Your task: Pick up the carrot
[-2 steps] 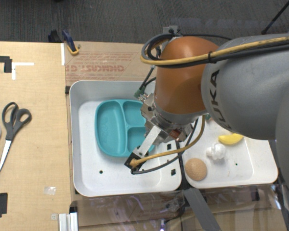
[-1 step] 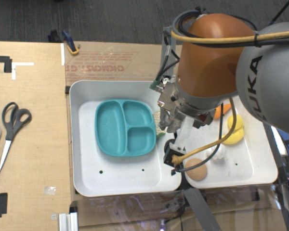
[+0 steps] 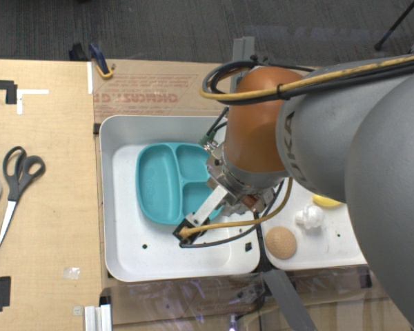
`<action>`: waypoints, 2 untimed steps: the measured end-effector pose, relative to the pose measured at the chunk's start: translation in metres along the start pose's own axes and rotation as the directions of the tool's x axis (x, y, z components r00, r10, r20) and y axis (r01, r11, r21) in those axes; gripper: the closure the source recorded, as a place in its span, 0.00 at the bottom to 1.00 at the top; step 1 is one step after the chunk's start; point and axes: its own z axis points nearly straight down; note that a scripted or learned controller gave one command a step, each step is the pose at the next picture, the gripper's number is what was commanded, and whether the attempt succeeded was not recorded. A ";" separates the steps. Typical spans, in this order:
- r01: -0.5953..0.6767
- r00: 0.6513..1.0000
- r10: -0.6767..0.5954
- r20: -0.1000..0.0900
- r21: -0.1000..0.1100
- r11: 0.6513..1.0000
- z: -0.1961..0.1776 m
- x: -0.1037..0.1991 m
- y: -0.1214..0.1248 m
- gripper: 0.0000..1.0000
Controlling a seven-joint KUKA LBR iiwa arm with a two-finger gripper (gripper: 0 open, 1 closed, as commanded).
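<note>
Where the arm stands: the grey arm with its orange wrist band [image 3: 262, 116] hangs low over the right half of the left shallow white plastic bin [image 3: 110, 185]. Its gripper [image 3: 243, 197] is at the right edge of the teal divided plastic plate [image 3: 162, 185].
Carrot: hidden from the camera. I judge it lies under the wrist, on or just beside the plate's right compartments, but I cannot tell which.
Grip state: I cannot tell whether the gripper is wide, narrow or closed on anything, because the wrist covers it.
Risk, plate: a descent here could land on the plate's raised rim or divider. That would tip or drag the plate instead of taking the carrot.
Risk, slip: a smooth tapered carrot caught near its tip, or against a sloped plate wall, would likely roll or squirt free.
Risk, bin wall: the gripper works near the wall between the bins, so a small sideways error could strike it.
Risk, wrong thing: the right shallow white plastic bin [image 3: 331, 254] holds a tan round ball [image 3: 281, 243], a white crumpled lump [image 3: 309, 217] and a yellow rounded piece [image 3: 326, 201]. All three lie apart from the gripper and are only in danger if the arm swings right.
</note>
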 end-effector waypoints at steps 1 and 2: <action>-0.092 0.996 0.092 -0.001 -0.001 0.996 0.014 0.029 -0.033 1.00; -0.103 0.995 0.103 -0.009 -0.002 0.995 0.133 0.025 0.010 1.00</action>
